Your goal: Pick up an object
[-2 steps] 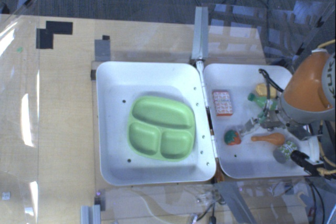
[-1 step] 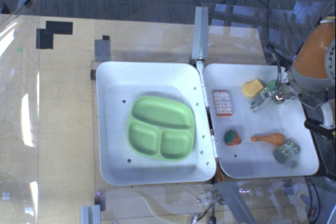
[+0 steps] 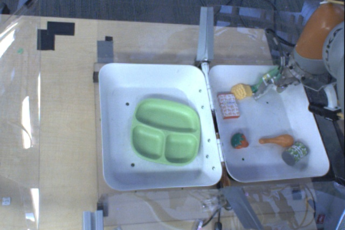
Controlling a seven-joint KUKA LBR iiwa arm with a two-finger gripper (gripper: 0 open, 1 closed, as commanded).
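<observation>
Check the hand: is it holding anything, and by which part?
Cannot be told. The hand sits low at the back of the right bin, right beside the yellow object, but the view does not show anything gripped.

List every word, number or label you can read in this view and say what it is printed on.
No text can be read.
Small red-and-white packet in the right bin: carries rows of print, too small and blurred to read.
Grey-green can lying on its side: label blurred, unreadable.
Green divided tray: no markings.
</observation>
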